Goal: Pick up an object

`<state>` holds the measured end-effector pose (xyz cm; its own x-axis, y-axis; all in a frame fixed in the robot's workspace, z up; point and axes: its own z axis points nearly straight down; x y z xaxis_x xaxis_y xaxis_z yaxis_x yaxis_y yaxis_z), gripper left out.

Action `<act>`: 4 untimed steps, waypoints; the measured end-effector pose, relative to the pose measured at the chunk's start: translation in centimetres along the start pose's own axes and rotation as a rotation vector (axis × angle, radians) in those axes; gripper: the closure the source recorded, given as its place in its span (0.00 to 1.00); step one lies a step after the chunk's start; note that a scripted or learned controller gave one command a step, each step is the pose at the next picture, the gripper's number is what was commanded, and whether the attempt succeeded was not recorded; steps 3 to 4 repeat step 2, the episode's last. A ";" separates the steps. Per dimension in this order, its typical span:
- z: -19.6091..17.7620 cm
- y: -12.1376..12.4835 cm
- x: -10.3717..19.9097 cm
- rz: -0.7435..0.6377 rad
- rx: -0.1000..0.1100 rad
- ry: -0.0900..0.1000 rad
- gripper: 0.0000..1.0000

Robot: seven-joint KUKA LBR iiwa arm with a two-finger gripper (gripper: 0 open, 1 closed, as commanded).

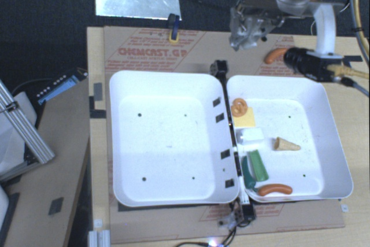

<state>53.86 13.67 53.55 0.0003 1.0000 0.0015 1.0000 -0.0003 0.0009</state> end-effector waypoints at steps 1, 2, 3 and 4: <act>0.0 -4.0 -1.8 0.000 -0.001 0.000 1.00; 0.0 -5.2 -1.7 -0.003 -0.001 0.000 1.00; 0.0 -5.2 -1.7 -0.003 -0.001 0.000 1.00; 0.0 -5.2 -1.7 -0.003 -0.001 0.000 1.00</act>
